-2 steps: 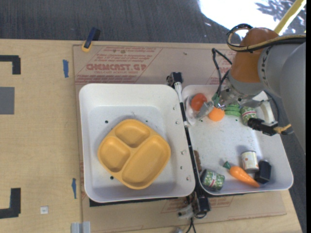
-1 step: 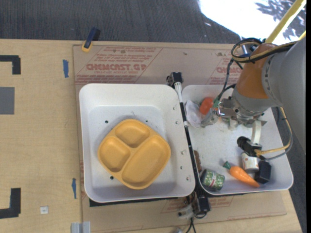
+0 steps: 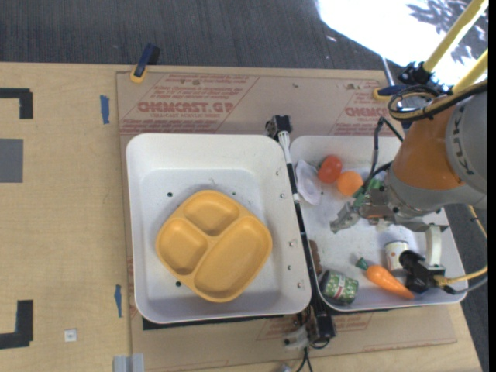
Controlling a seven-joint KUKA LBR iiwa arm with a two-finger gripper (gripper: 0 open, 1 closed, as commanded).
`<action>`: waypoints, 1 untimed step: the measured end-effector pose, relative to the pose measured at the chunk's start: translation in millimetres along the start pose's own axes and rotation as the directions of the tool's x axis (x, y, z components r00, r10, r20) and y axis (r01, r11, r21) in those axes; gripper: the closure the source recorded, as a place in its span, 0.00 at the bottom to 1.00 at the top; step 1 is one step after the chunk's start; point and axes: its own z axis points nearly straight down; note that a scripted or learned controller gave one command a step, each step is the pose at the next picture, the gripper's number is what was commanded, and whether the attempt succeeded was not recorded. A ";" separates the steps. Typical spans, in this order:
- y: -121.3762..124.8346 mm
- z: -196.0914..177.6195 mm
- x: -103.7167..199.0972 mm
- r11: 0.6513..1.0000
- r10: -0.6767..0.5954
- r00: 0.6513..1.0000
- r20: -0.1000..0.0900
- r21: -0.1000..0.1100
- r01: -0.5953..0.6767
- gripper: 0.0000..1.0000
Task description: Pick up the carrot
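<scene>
The carrot [image 3: 386, 279], orange with a small green top, lies flat near the front edge of the right bin [image 3: 457, 250], its tip pointing right. My gripper [image 3: 346, 217] hangs over the middle of that bin, up and to the left of the carrot and apart from it. Nothing shows in its grasp. The grey arm with its orange band [image 3: 422, 161] comes in from the right and hides part of the bin's back right area.
In the right bin are a green can [image 3: 339, 287] left of the carrot, a small white cup [image 3: 396, 253] just above it, two orange balls [image 3: 331, 167] [image 3: 349, 182] and a white crumpled item [image 3: 308, 183]. The left bin [image 3: 147, 161] holds a yellow divided plate [image 3: 215, 244].
</scene>
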 end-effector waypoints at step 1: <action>102.4 22.7 -19.5 0.923 -0.384 0.924 0.006 -0.009 0.384 0.00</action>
